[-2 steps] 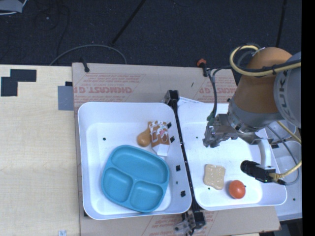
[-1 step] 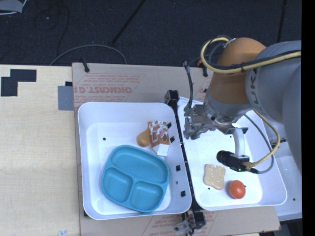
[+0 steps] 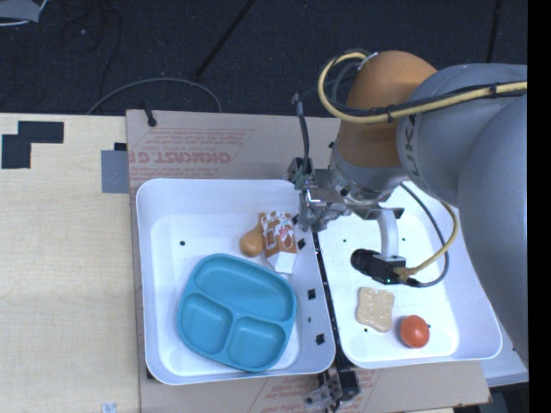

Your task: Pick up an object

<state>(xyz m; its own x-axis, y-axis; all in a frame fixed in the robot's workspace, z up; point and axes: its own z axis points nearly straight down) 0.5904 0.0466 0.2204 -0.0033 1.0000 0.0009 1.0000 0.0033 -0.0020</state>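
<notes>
Wooden bench (image 3: 60, 256), cardboard sheet (image 3: 215, 144), 2 white bins (image 3: 159, 231)

Single fixed camera, high above bench (image 3: 60, 256), looking down at slant. Both white bins in frame: left bin (image 3: 159, 274) centre, right bin (image 3: 469, 317) beside it. Dark floor with cables (image 3: 172, 41) across top, so far side lies up-frame. Arm (image 3: 465, 136) enters from right, close to lens, looming large.

Robot lab: grey arm (image 3: 465, 136), white bins (image 3: 164, 231), cables (image 3: 155, 84) on dark floor.
</notes>
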